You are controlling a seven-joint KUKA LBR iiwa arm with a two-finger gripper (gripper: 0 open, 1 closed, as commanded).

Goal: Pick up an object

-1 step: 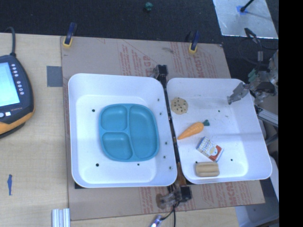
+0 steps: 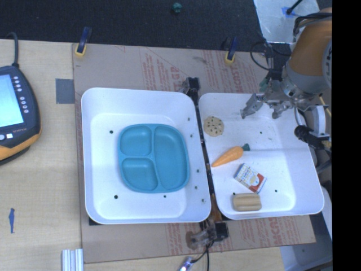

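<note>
While the end effector (image 2: 263, 108) hangs with its fingers spread and nothing between them, over the far part of the right bin (image 2: 309, 165), the objects lie nearer the camera: a cookie (image 2: 214, 126) to its left, a carrot (image 2: 229, 155) below that, then a small carton (image 2: 250, 178) and a wooden block (image 2: 246, 202). Choosing the isolated cookie or carrot, centring above it, and aligning the fingers across its narrow width before descending should serve best.

Grey arm (image 2: 302, 81) with orange band, black cables, and metallic two-fingered end effector (image 2: 263, 109).
</note>
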